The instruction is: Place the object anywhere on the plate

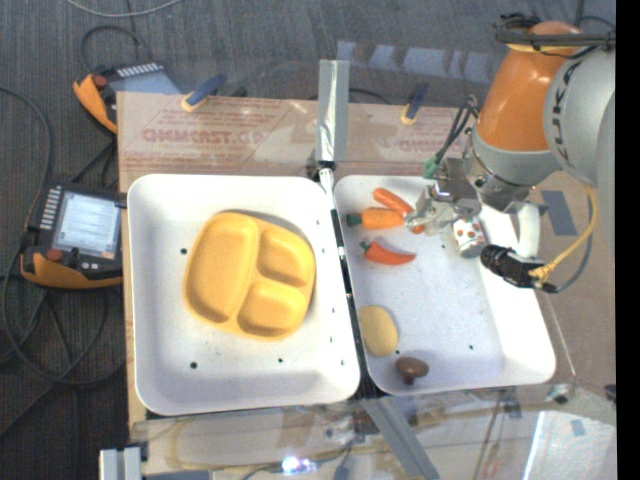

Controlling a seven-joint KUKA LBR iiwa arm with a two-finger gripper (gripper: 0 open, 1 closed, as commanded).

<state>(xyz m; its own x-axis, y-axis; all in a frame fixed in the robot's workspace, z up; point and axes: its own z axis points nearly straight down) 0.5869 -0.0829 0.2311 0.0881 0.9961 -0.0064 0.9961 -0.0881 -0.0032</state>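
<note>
Starting nearest, right of the yellow divided plate [250,273], lie a brown mushroom [410,369] and potato [378,329]; farther, an orange pepper [388,255] and carrot [378,219] beside the gripper [432,211], its opening impossible to tell. The carrot seems light, stiff, slippery: grasp mid-length.

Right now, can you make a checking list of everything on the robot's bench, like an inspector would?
Surface: two shallow white bins side by side, left bin and right bin.
Job's things: yellow plate with three compartments lies in the left bin, nothing on it. Orange carrot-like pieces, a red-orange pepper-like piece, a pale potato-like lump and a small brown item lie in the right bin.
Clutter: blue-handled clamps on the board behind the bins.
Grippers: gripper is low over the right bin's back, beside the carrot pieces.
Cables: yellow cable at the arm; black cables on the floor.
Surroundings: handheld controller left of the bins.
</note>
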